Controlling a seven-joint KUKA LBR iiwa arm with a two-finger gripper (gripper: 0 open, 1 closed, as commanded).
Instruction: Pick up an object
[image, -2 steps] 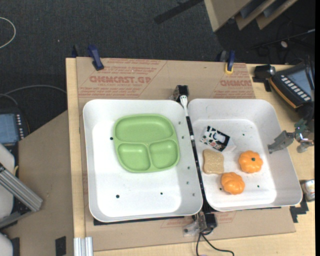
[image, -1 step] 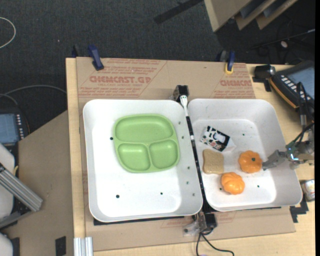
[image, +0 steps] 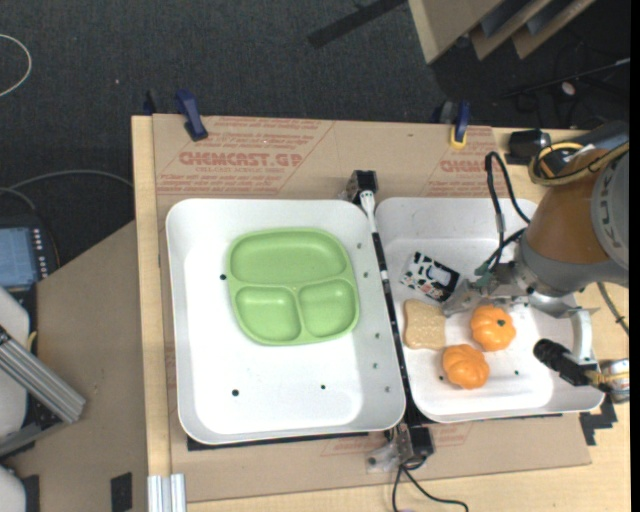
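The right bin (image: 440, 222) holds several items. Two orange fruits lie there, one (image: 493, 328) in the middle and one (image: 465, 366) nearer the front. A beige slice of bread (image: 424, 324) rests by the bin's left wall, and a black-and-white patterned packet (image: 431, 275) lies behind it. My gripper (image: 486, 296) hangs low over the right bin, just behind and touching or nearly touching the upper orange fruit. The wrist hides its tip.
The left bin (image: 200, 380) carries a green three-compartment plate (image: 292, 284). A black cable (image: 497, 195) loops over the right bin's back. The arm body (image: 566, 235) covers the right bin's right side. Clamps (image: 190, 112) sit at the bench's back edge.
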